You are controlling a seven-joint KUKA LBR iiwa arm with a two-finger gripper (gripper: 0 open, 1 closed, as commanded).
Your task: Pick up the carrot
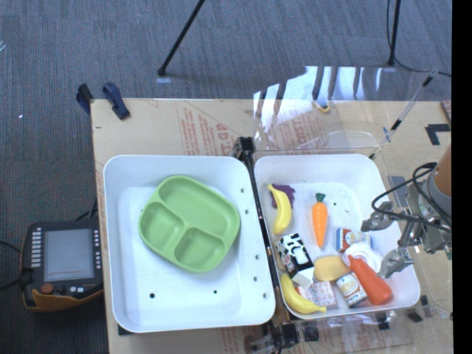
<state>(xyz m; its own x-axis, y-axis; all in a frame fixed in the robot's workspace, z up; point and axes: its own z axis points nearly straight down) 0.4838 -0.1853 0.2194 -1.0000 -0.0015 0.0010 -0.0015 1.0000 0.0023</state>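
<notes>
Over on the left bin [118, 198] there's just the green plate [190, 223], untouched. Moving right, the carrot [319, 222] lies flat in the right bin [369, 169], near its middle, leaf end toward twelve o'clock, the banana [281, 209] at its nine o'clock. Nothing lifted yet, so the whole pick is left to do. And at three o'clock of the carrot, well apart, the hand [391, 242] hovers over the bin's right side, fingers spread apart and gripping nothing.

The gripper [385, 243] reaches in from the right, wrist low — fingers seemingly spread apart, nothing between.
</notes>
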